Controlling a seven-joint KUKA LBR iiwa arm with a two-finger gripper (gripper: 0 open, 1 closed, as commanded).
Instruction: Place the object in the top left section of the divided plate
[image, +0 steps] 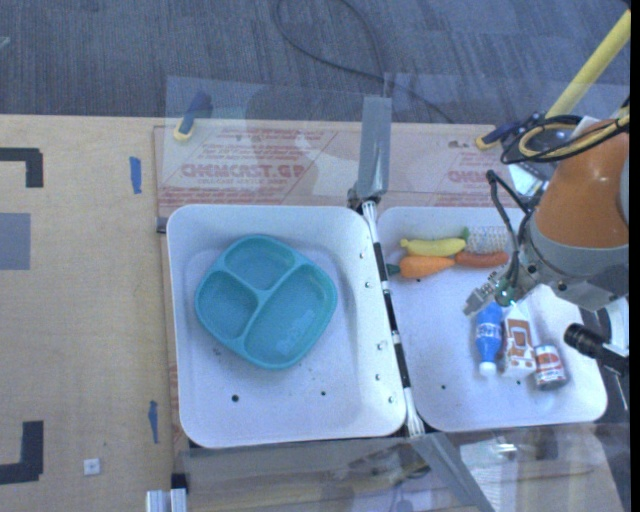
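Observation:
A teal divided plate with three sections lies in the left bin, with nothing on it. In the right bin a blue bottle lies beside a small red and white carton and a small can. A yellow toy banana and an orange toy carrot lie at that bin's far side. My gripper hangs low over the right bin, just above the top end of the blue bottle. I see nothing lifted.
A second orange piece and a pale mesh item lie right of the banana. The two bins meet at a raised rim. Cables and a yellow rod sit at the back right.

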